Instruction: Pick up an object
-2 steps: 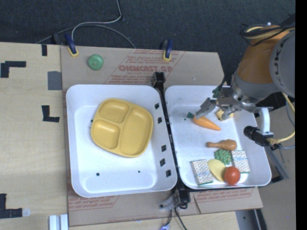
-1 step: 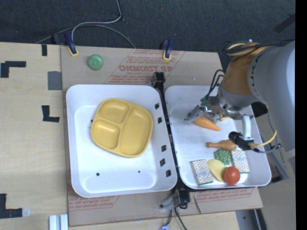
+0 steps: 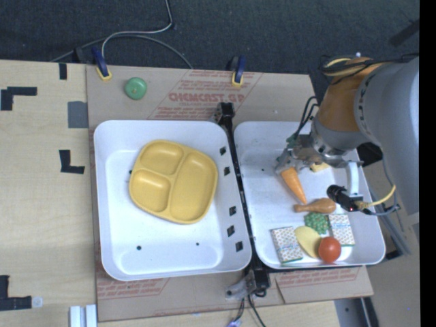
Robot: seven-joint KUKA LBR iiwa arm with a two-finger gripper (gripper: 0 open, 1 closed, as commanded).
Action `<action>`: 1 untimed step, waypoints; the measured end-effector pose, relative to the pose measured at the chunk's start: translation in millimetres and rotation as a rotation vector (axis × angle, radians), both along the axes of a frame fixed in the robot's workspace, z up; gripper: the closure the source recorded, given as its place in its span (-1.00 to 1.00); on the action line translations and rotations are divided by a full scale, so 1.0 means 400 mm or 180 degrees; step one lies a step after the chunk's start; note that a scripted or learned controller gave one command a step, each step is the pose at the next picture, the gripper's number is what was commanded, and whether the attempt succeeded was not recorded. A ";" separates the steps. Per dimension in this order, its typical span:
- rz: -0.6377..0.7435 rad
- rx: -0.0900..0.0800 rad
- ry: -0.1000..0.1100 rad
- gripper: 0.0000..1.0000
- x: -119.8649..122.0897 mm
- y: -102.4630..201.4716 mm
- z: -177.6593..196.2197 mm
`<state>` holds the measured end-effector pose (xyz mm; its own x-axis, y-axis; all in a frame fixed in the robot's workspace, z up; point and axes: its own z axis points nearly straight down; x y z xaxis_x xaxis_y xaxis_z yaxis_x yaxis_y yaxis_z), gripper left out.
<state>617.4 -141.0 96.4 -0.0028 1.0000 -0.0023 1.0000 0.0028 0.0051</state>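
While the gripper [image 3: 294, 161] hovers in the right bin [image 3: 262, 148], grip state unclear, carrot [image 3: 293, 183] just beneath, yellow plate [image 3: 173, 180] in left bin [image 3: 109, 182].

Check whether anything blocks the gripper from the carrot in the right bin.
Nothing visible does. The gripper sits right at the upper end of the carrot in the right bin. The drumstick lies just past the carrot's lower tip, away from the gripper.

gripper [image 3: 294, 159] low in right bin [image 3: 262, 182], just above the carrot [image 3: 294, 184].
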 end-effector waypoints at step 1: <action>0.0008 0.0015 0.0011 1.00 0.011 0.281 0.222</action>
